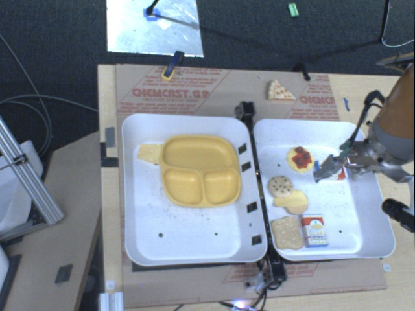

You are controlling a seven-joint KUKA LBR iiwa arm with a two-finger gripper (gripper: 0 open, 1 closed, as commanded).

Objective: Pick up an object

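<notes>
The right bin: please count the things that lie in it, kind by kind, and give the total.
Right bin:
Round piece with red topping: 1
Cookie: 1
Pale yellow piece: 1
Cracker: 1
Small red and white box: 1
Total: 5
The gripper hovers beside the red-topped piece.

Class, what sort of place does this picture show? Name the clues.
Probably a robotics lab test bench: a robot arm reaching over two white bins, toy food such as a pizza slice, and loose cables.

Yellow plate [198,172]; white bins [139,235]; red-white fries box [314,230]; speckled cookie [281,186].
</notes>
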